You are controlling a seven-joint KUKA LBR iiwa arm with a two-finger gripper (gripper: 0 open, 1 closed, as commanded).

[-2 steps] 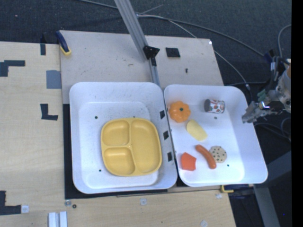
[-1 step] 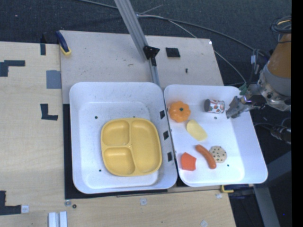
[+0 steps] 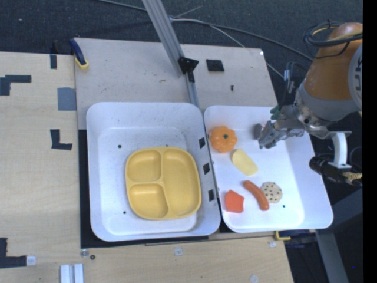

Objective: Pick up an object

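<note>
The right bin (image 3: 306,175) holds an orange pumpkin (image 3: 223,138), a pale yellow wedge (image 3: 244,162), a red sausage (image 3: 256,194), a speckled round cookie (image 3: 271,191) and a small red-orange block (image 3: 234,201). My gripper (image 3: 266,138) hangs over the upper right part of that bin, right of the pumpkin and above the wedge. Nothing shows between its fingers. The grey arm with its orange band (image 3: 333,69) reaches in from the right.
The left bin (image 3: 106,158) carries a yellow divided plate (image 3: 163,182). A metal pole (image 3: 162,25) slants down to a black clamp (image 3: 188,65) behind the bins. Cables run across the dark floor at the back.
</note>
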